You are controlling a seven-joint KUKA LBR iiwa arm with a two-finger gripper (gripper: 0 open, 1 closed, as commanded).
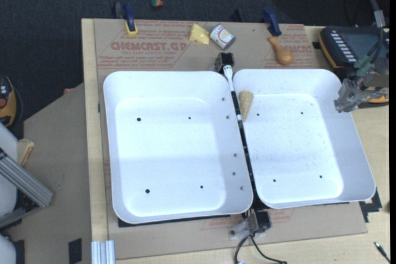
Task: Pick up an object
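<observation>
Dark blue-grey carpet surrounds a light wooden bench (377, 151) topped with a brown cardboard sheet (154, 46) printed with red lettering and held at its far edge by two blue clamps (129, 17). On the sheet sit two shallow white plastic bins: the left bin (124, 151) and the right bin (346, 151), their inner rims touching along a black strip (242, 145).

The grey two-finger gripper (346, 99) reaches in from the right and hangs over the right bin's outer rim, towards its far corner. The arm behind it is largely cut off by the frame edge, with cables and grey metal parts visible above it. Whether the gripper is released or clenched cannot be told at this size and angle, and nothing is seen held in it.

The small tan wedge-shaped object (245, 102) lies inside the right bin, in its far left corner, close against the wall shared with the left bin. It is well apart from the gripper, across the full width of the bin.

Beyond the bins on the cardboard lie a yellow wedge-shaped piece (199, 34), a small white and grey box (222, 36) just beside it, and an orange-brown pear-shaped wooden piece (281, 52). A black handheld panel with pale keys (343, 46) rests at the far right.
</observation>
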